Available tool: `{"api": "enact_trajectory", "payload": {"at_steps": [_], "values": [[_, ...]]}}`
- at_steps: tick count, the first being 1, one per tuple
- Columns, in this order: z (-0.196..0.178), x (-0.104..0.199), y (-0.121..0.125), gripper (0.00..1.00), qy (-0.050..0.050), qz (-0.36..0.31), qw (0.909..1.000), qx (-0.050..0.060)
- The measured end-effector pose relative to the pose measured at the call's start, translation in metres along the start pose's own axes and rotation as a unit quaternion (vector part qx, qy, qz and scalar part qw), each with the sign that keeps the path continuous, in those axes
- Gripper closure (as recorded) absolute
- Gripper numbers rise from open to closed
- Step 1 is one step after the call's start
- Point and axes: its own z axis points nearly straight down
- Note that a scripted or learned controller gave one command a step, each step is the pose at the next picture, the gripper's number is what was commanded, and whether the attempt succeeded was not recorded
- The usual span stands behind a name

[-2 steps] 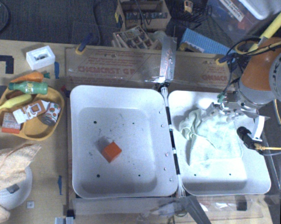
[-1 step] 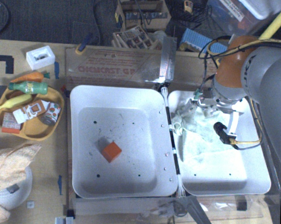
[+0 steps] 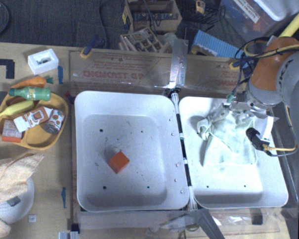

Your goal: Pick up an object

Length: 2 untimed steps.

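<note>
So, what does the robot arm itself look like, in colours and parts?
The arm is thick, rounded and grey. Above the wrist it carries a broad orange band. Thin dark cables loop beside that band. The gripper is a small, pale metallic assembly, and its finer details are too blurred to describe.

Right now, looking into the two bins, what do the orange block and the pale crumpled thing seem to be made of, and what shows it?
Orange block: likely hard plastic or painted wood; it has flat faces, crisp edges and an even matte colour. Pale crumpled thing: soft cloth, it seems, thin and matte; it lies limp in folds and wrinkles.
</note>
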Motion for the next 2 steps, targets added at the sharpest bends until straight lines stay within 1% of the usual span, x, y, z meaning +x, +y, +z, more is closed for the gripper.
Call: {"api": "enact_trajectory", "payload": {"at_steps": [1,2], "values": [[-0.052,0.023,-0.001,0.0,0.0,-0.103,0.9947,0.001],[-0.005,0.071,-0.023,0.0,0.001,-0.1,0.9949,0.003]]}}
